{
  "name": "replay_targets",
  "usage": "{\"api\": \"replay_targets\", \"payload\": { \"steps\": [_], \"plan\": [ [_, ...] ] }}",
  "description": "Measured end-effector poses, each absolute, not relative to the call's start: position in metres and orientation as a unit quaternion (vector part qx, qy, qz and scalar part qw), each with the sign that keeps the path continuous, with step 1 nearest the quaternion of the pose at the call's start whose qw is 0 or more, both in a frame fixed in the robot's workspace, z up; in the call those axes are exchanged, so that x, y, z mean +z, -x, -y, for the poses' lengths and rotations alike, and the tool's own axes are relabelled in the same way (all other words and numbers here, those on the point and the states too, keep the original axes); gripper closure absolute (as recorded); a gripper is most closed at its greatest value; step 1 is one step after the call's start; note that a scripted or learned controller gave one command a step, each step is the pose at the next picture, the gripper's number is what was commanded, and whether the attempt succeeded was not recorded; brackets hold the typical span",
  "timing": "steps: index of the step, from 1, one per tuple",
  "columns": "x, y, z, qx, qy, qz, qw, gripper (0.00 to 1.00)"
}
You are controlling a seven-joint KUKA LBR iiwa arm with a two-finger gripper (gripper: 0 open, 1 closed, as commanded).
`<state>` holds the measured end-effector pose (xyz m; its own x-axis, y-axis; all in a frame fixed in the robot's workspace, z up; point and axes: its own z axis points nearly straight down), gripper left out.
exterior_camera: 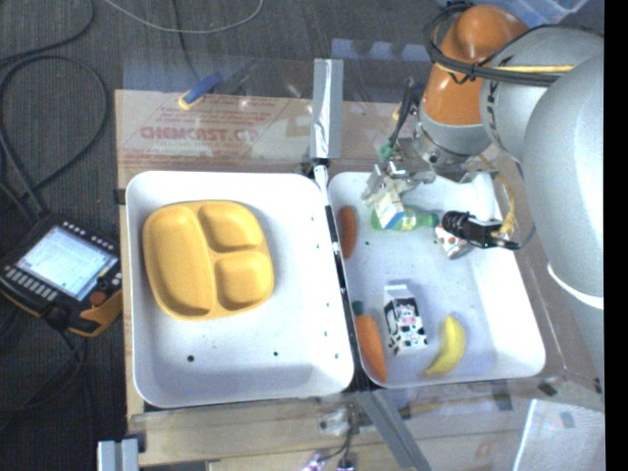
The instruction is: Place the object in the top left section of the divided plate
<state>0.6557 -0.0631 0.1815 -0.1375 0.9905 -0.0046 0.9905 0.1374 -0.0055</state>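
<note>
From where I am standing, the carrot (370,348), milk carton (403,324) and banana (446,346) are lying nearest in the right bin (491,292). Farther back, the end effector (390,190) is hovering at a green bottle (400,218), seemingly the pick step; its state I cannot tell. Next would come lifting and carrying left to the yellow divided plate (208,257).
</note>
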Motion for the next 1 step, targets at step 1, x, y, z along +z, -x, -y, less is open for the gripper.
{"api": "replay_targets", "payload": {
  "steps": [1],
  "plan": [
    [0.1973,-0.6683,0.0065,0.0028,0.624,0.781,0.001,1.00]
  ]
}}
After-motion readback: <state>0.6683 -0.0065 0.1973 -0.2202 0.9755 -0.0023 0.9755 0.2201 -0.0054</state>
